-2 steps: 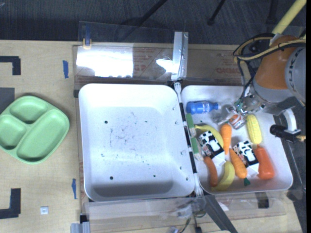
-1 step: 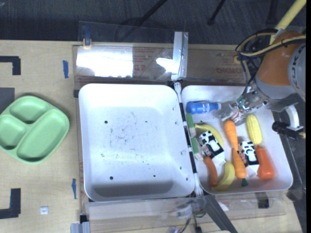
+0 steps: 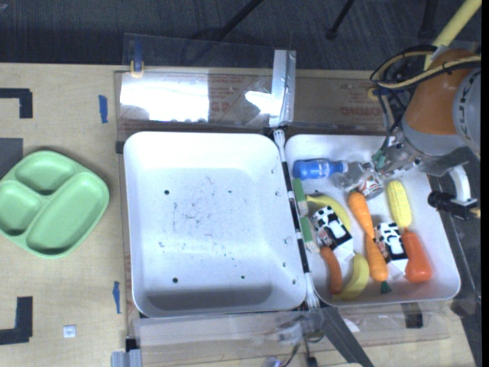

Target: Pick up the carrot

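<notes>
The claw [image 3: 372, 176] sits low in the upper part of the right bin [image 3: 451, 285], a blurred tangle of metal and small red marks; whether it is open or closed cannot be told, and nothing can be seen gripped in it. The arm [image 3: 439, 109] above it is cut off by the frame's right edge. Just below the claw, the carrot [image 3: 367, 233] lies lengthwise, its top end close to the claw; contact cannot be judged. Beside it lie a corn cob [image 3: 399, 202], a blue bottle [image 3: 316, 168], a banana [image 3: 356, 275] and two black-and-white items too small to identify. The left bin [image 3: 206, 220] adjoins. A green divided plate [image 3: 50, 202] rests on the worktop [image 3: 53, 297], far left.
</notes>
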You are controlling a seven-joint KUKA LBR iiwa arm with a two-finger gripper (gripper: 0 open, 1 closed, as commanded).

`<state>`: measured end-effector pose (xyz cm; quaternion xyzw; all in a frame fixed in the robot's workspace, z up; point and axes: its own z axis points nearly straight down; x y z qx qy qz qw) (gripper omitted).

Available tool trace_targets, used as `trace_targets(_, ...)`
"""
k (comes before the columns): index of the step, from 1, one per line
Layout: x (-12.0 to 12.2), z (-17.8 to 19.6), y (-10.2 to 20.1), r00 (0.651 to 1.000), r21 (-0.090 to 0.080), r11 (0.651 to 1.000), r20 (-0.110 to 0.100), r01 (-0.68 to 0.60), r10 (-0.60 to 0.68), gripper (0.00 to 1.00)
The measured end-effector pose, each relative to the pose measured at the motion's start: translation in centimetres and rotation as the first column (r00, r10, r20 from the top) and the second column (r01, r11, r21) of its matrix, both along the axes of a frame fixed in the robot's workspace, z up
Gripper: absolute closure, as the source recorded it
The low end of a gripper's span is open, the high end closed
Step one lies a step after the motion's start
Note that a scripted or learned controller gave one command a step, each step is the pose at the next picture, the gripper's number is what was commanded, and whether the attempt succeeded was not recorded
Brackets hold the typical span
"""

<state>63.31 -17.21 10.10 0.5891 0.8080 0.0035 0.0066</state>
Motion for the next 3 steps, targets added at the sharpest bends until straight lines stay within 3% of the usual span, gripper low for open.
trace_targets(1,-6.4,-1.4,2.6,0.963,0.0,0.963,-0.01,-0.268,0.268,0.0)
trace_targets(2,-4.9,-1.4,4.3,0.957,-0.002,0.957,-0.006,-0.29,0.29,0.0)
trace_targets(3,-4.8,-0.3,4.2,0.958,-0.003,0.958,-0.002,-0.287,0.287,1.0)
